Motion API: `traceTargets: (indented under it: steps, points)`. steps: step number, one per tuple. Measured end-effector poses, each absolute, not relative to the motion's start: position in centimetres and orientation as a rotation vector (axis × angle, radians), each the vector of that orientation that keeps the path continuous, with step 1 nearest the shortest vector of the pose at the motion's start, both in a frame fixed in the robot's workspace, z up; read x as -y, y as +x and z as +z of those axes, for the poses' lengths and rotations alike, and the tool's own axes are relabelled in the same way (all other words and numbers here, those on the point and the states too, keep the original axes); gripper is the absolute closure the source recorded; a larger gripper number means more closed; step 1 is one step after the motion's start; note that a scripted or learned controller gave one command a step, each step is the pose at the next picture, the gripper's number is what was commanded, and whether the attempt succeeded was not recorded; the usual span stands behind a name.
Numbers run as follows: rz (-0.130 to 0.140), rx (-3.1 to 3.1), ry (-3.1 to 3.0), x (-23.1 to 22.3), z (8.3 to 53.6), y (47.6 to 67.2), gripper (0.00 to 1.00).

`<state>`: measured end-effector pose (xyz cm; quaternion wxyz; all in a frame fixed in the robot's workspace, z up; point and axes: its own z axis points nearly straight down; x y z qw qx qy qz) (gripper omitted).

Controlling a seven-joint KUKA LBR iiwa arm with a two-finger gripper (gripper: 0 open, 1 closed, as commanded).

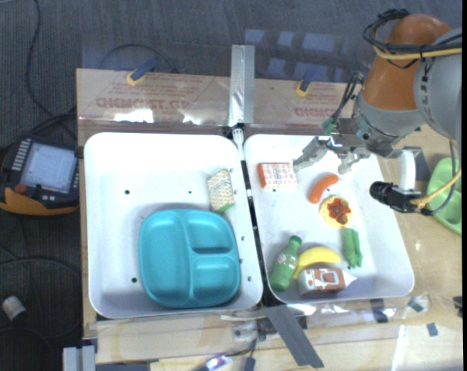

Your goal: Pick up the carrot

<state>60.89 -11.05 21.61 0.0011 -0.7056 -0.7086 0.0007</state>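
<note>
Right bin (388,242), centre right: gripper (328,158), fingers spread and holding nothing, just above carrot (323,187); no label there is legible. Left bin (110,207) holds teal tray (190,256).

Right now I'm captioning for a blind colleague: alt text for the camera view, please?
An open gripper hovers just above an orange carrot in the right bin, among toy foods including a banana and green bottle. The left bin holds a teal tray.

Orange carrot (323,187) lies slantwise in the right bin's upper middle
</note>
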Motion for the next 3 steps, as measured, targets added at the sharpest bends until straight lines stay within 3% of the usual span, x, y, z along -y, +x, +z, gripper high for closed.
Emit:
traceTargets:
  steps: [1, 2, 3]
  points:
    - [0.007, 1.985, -2.431, 15.9, 15.1, 53.1, 0.0]
    - [-0.018, 1.963, -2.452, 19.9, 9.0, 56.4, 0.0]
    - [0.006, 2.1, -2.334, 19.9, 10.3, 54.0, 0.0]
